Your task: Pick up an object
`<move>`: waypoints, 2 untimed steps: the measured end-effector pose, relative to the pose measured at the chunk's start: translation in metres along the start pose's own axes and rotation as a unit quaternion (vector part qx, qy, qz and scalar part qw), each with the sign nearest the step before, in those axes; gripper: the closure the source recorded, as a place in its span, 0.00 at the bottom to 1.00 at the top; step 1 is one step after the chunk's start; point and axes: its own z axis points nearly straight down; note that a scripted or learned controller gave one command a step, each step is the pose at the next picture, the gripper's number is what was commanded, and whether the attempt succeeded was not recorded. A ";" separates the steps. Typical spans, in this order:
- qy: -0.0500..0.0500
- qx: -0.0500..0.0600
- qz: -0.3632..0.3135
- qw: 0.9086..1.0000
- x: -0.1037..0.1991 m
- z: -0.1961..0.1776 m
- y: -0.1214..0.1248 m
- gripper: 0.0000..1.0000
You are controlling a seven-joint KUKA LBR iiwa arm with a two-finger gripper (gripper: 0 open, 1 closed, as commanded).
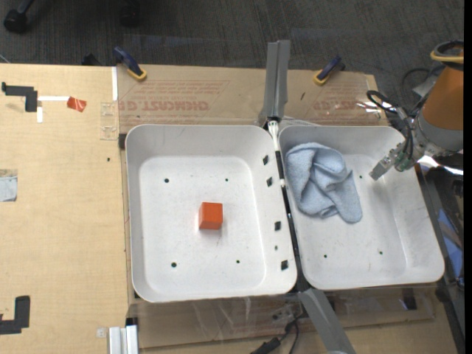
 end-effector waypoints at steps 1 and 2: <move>0.004 0.002 -0.232 0.973 0.033 -0.100 -0.021 1.00; 0.004 0.002 -0.288 0.958 -0.003 -0.051 0.008 1.00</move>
